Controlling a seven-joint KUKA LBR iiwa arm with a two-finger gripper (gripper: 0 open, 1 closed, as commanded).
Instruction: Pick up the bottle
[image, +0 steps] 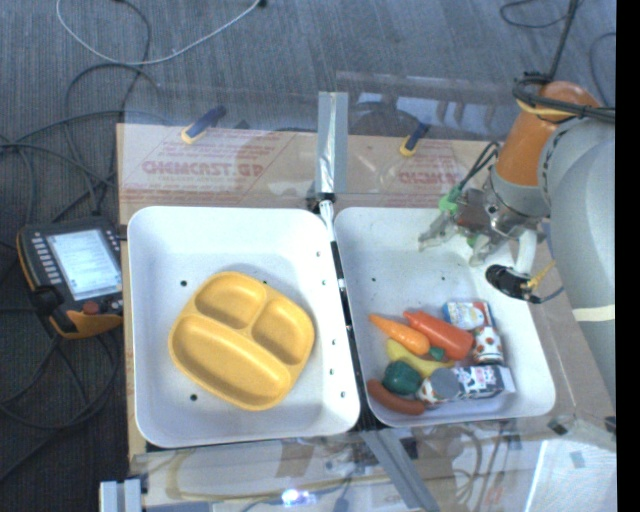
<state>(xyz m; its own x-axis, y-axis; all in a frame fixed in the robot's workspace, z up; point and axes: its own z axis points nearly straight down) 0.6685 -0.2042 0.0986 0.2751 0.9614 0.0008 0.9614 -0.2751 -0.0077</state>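
Apparently the bottle (470, 381) lay on its side in the near right corner of the right bin (400, 250), a small one with a printed label, its exact outline hard to make out among the clutter. It looked light and rigid, probably smooth plastic that could roll or slip, so a hold across the middle of its body seemed safest. Relative to the bottle, a small can (488, 345) touched it on the far side, with a carton (465, 314) beyond that; an orange carrot (440, 332) lay just beyond and to the left, and a green vegetable (402, 377), a yellow piece (408, 354) and a red sausage-like piece (393, 397) crowded its left end. The gripper (463, 236) hung well beyond the bottle, over bare bin floor, fingers spread apart and holding nothing. A yellow divided tray (243, 338) sat far left of the bottle, in the left bin (160, 240).
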